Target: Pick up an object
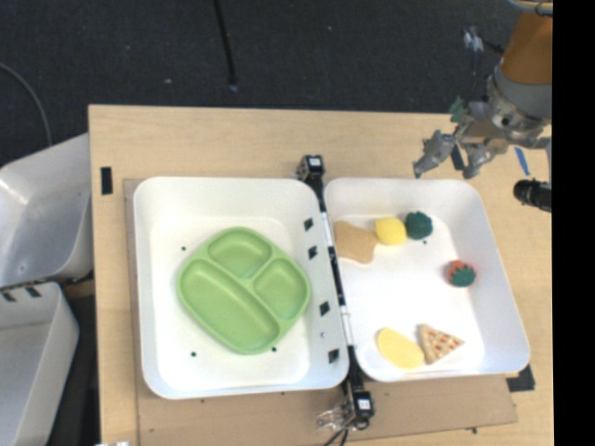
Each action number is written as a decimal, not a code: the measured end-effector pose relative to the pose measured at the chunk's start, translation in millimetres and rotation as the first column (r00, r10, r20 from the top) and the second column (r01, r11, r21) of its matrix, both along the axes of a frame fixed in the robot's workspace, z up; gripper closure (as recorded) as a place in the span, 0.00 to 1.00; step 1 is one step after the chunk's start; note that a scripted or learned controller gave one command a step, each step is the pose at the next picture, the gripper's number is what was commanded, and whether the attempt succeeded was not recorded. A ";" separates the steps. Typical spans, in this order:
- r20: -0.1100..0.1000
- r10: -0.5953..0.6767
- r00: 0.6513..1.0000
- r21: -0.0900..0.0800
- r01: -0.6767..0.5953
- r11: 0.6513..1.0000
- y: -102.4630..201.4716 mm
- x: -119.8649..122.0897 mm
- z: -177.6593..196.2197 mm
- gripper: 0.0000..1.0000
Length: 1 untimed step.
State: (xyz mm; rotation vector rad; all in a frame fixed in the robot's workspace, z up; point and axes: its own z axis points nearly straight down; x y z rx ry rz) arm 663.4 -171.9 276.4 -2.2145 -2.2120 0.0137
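The right bin (483, 226) holds several small toy foods: a tan flat piece (354, 242), a yellow ball (390, 231), a dark green lump (418, 224), a red and green piece (459, 272), a yellow oval (399, 348) and a pizza slice (437, 342). My gripper (453, 154) hangs above the bench just beyond the right bin's far edge, fingers spread open with nothing between them. It is well apart from all the objects.
The left bin (153, 249) holds a green divided tray (244, 288). A black clamp strip (327, 268) runs between the two bins. A white box (37, 212) stands off the bench's left side.
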 end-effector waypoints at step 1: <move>0.011 0.003 1.000 -0.002 -0.003 1.000 0.6 1.7 7.1 0.00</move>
